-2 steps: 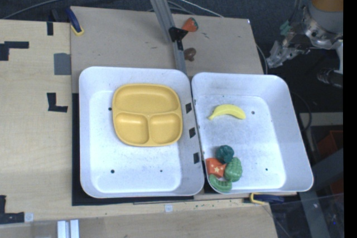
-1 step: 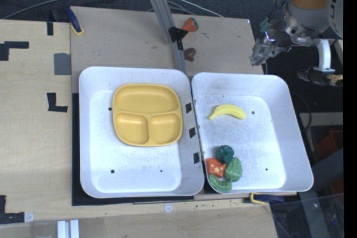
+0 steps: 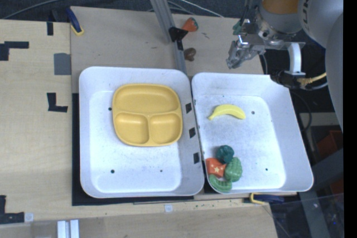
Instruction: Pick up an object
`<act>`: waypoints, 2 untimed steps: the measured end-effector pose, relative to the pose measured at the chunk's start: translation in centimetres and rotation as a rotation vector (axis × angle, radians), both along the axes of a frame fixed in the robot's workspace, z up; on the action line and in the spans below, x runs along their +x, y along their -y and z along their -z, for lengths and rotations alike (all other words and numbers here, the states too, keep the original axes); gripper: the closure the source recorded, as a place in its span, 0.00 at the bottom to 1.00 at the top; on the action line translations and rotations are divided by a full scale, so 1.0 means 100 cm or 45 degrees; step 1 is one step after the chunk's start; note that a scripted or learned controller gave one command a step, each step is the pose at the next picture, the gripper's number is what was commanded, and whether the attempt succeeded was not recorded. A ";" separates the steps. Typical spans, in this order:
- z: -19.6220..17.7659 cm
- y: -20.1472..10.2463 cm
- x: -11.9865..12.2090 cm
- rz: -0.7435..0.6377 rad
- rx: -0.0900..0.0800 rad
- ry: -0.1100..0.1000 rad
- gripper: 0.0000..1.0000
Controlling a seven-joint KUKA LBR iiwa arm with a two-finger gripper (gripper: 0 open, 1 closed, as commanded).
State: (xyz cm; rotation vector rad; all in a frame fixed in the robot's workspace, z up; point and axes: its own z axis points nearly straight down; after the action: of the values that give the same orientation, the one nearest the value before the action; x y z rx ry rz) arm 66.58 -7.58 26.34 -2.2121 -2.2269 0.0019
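The left bin [image 3: 95, 120] holds a yellow divided plate [image 3: 148, 114], the right bin [image 3: 279, 120] a banana [image 3: 227, 112] mid-far and green-and-red toys [image 3: 225, 168] at its near-left corner, so bring your empty gripper [image 3: 239, 57], which looks parted beyond the far rim, straight down over the banana.

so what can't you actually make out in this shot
- Tool, camera view: small and dark against the bench, so its opening can't be judged.
- Pile of small green and red toys in the right white bin: overlapping, individual shapes unclear.
- Grey arm: cut off by the top and right edges.
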 end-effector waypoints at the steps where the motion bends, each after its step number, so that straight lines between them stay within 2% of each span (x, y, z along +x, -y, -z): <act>1: 0.011 -0.063 0.003 -0.001 0.001 0.000 1.00; 2: 0.017 -0.117 0.008 0.000 0.000 0.002 1.00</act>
State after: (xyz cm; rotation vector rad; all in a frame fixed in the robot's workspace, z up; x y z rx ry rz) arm 67.41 4.11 24.67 -2.2126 -2.2277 0.0001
